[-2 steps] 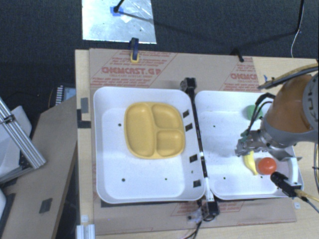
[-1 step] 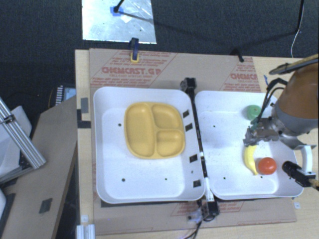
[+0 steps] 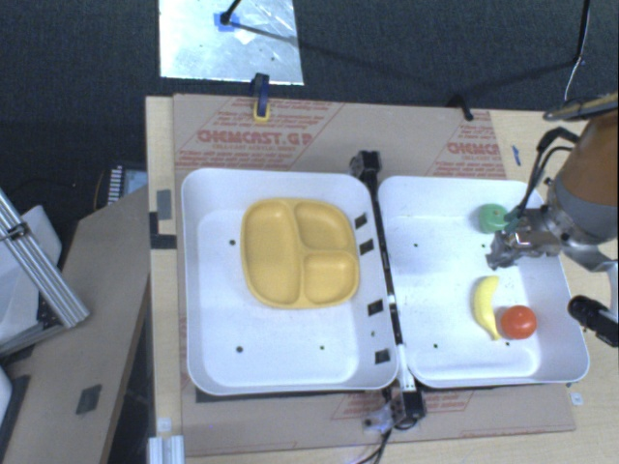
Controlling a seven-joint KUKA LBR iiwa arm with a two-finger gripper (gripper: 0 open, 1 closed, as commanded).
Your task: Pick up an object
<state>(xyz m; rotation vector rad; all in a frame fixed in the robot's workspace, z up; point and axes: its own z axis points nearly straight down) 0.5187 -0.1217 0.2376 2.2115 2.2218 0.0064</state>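
In the right bin (image 3: 435,356) lie a yellow banana (image 3: 486,306), a red-orange ball (image 3: 518,322) touching the banana's lower right side, and a green object (image 3: 492,217) near the bin's far right. My gripper (image 3: 505,251) hangs over the right part of this bin, just below the green object and above the banana. Nothing shows between its fingers. Its tip is small and dark against the bin floor.
The left bin (image 3: 208,336) holds a yellow three-compartment plate (image 3: 298,252). A black divider with clips (image 3: 379,269) runs between the bins. The arm's body (image 3: 590,191) enters from the right. Brown cardboard (image 3: 319,133) lies under both bins.
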